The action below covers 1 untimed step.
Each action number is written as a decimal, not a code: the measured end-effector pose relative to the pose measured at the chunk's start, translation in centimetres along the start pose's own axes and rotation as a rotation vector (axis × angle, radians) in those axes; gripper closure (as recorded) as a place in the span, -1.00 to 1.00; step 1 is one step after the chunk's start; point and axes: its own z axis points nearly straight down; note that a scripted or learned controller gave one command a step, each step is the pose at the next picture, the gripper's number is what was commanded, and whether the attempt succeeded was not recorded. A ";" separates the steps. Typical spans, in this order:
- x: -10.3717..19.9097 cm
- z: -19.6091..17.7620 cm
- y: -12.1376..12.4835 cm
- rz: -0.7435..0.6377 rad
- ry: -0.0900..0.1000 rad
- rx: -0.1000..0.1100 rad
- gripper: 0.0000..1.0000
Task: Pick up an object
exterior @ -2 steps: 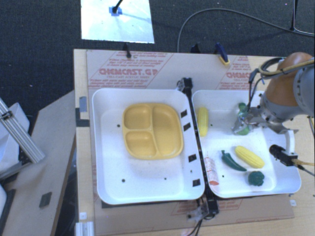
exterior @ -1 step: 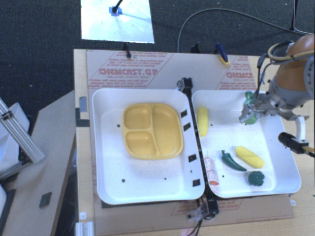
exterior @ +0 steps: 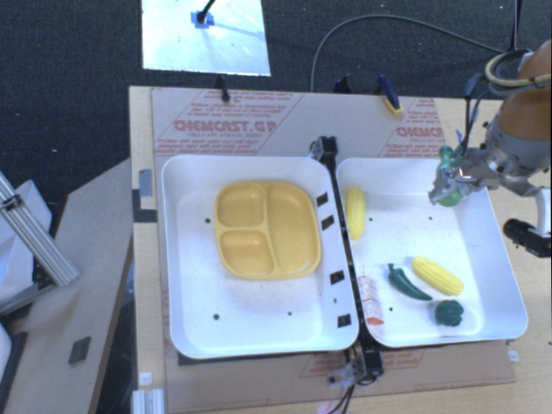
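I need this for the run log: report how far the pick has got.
Done: the gripper is up over the right bin's far end with a green object at its fingertips; whether it is truly gripped I cannot tell. In hand: apparently that lift. Left: confirming the hold. The corn cob, green pepper and broccoli lie untouched.

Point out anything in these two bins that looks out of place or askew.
One thing stands out: a small red-and-white packet lies on the divider between the bins, half over the right bin's inner edge. The yellow tray sits slightly turned in the left bin. Nothing looks spilled or broken.
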 end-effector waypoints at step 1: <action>0.0 -5.5 0.2 0.000 -0.001 -0.001 1.00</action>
